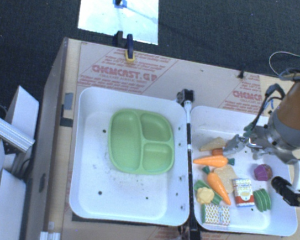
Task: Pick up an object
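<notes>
The right bin (285, 223) holds several toy foods. An orange carrot (211, 160) lies across its left part, and a second carrot (219, 187) lies slanted below it. A pale wedge (213, 144) and a small orange-red piece (218, 152) sit just above the first carrot. My gripper (233, 146) hangs low over the bin's upper left part, right beside the wedge and the orange-red piece; I see nothing between its fingers. Farther right are a purple piece (263, 172), a red and white carton (243, 192) and a green piece (262, 199).
A green divided plate (141, 142) lies in the left bin (86, 191). A yellow piece (204, 195) and a checkered box (216, 215) sit at the right bin's front left. A black divider (188, 156) runs between the bins.
</notes>
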Robot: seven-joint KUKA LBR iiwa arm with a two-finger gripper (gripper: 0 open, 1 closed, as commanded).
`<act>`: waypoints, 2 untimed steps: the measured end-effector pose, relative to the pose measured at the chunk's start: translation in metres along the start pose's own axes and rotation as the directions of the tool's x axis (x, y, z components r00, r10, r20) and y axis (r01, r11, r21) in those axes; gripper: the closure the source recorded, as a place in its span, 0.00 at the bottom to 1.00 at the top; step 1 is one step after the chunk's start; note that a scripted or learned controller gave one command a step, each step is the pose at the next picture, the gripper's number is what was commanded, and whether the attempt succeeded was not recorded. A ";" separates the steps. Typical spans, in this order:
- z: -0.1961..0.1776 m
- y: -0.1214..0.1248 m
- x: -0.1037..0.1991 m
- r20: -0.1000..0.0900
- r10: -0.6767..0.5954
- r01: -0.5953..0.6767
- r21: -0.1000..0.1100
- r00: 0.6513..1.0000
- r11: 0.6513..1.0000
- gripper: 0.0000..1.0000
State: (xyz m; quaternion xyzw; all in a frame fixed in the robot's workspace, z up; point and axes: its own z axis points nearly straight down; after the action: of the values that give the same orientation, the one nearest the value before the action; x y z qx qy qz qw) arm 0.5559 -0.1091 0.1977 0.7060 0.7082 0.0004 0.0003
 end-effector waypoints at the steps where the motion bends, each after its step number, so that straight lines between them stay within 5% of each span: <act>1: 0.113 0.030 0.020 0.000 -0.001 0.001 -0.001 1.000 1.000 0.00; 2: 0.114 -0.022 0.023 0.000 0.002 -0.002 0.001 1.000 1.000 0.00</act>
State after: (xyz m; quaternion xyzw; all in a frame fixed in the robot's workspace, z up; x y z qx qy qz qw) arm 0.5334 -0.0863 0.0839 0.7066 0.7076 0.0001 0.0000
